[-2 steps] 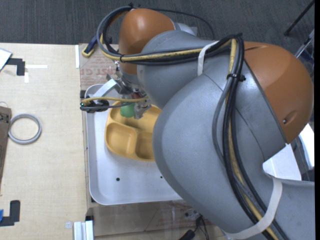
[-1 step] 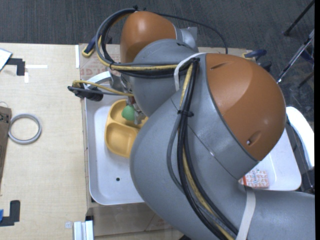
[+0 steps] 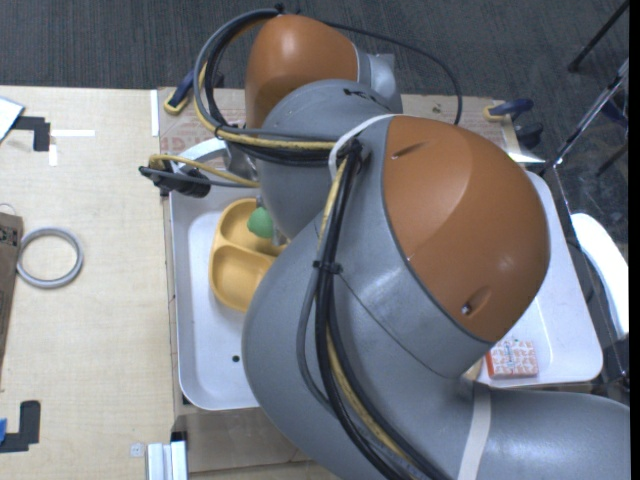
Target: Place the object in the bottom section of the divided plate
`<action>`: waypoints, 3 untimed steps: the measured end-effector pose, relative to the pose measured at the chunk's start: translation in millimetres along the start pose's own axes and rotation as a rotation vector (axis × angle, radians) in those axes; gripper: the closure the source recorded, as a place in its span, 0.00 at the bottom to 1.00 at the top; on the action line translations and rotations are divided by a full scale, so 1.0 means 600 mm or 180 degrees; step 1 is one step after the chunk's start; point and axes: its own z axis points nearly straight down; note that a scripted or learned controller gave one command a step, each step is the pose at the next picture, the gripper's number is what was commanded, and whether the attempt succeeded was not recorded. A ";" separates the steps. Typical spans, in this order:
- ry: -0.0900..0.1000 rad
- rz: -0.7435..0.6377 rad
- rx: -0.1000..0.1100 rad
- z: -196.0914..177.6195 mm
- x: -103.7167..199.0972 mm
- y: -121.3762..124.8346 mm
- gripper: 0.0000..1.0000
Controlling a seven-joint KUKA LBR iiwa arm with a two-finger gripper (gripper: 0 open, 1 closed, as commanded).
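The tabletop [image 3: 90,368] is pale wood, set on a dark carpeted floor that shows along the far edge. A roll of tape [image 3: 48,257] lies on the wood at the left, well apart from the bins. The left bin [image 3: 205,368] holds a yellow divided plate [image 3: 232,268]; the right bin [image 3: 560,338] shows past the arm at the right, with a small red-and-white packet [image 3: 513,359] in its near corner.

The arm [image 3: 400,298] reaches in from the right and covers most of both bins. Its grey body and orange caps hide the right part of the plate and the hand itself. Whether the hand is wide, narrow or holding anything cannot be told.

A green object [image 3: 260,221] sits at the far section of the plate, touching or just beside the arm's edge. Whether it rests on the plate or hangs from the hidden hand cannot be told.

Governing relation: the near section of the plate lies directly toward the viewer from the green object, across the ridge that divides the two visible sections. As judged from this layout, the object stands over the far section, so placement in the bottom section calls for travel toward the near side of the bin, past the ridge, before release. The object's long axis cannot be read; too little of it shows. The near section appears unoccupied in its visible left part.
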 end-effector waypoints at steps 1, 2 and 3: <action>-0.0002 -0.0104 0.0006 0.050 0.006 -0.011 1.00; -0.0004 -0.0033 0.0003 -0.032 -0.072 -0.010 1.00; -0.0005 0.0024 0.0001 0.025 0.000 -0.010 1.00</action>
